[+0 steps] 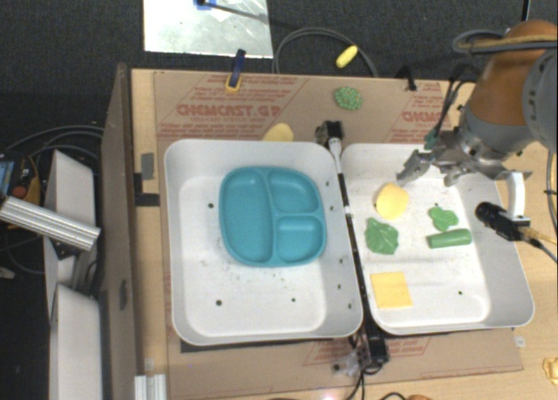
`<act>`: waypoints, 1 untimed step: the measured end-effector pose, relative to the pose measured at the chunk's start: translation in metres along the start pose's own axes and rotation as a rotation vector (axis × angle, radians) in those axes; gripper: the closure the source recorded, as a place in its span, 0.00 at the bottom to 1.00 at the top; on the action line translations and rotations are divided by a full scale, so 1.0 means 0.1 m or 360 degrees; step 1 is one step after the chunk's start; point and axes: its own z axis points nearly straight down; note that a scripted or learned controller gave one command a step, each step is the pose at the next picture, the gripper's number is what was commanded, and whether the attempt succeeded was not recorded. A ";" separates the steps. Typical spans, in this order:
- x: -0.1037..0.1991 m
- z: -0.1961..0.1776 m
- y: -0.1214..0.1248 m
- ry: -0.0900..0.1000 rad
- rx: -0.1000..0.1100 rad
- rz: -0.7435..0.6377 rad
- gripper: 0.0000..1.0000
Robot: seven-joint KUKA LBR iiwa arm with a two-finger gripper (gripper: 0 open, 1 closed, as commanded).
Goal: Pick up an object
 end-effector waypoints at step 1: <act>0.23 0.54 0.23 0.0007 0.0019 -0.0011 0.00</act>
